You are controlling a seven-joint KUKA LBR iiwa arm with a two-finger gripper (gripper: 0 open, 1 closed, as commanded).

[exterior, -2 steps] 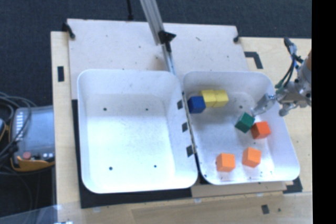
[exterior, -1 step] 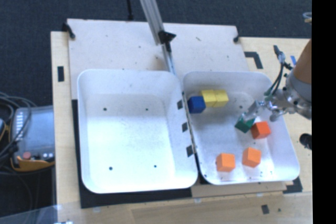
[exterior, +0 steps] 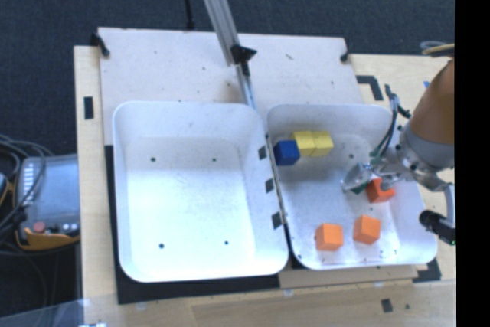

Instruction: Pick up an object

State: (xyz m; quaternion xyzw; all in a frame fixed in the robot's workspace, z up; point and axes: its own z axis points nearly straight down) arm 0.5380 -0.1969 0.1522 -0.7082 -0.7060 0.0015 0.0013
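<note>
Orange-red block [exterior: 380, 191] sits in the right white bin [exterior: 337, 122], near its right wall, with the gripper [exterior: 366, 181] down on it. Can't tell whether it's gripped. Two orange cubes [exterior: 329, 237] [exterior: 367, 230] lie nearer the front; yellow blocks [exterior: 314, 143] and a blue cube [exterior: 286, 152] sit further back.

I see a small blue cube [exterior: 286, 152] touching a yellow rectangular block [exterior: 314, 143] in the right bin; three orange cubes [exterior: 330, 237] [exterior: 367, 230] [exterior: 380, 190] sit lower.
</note>
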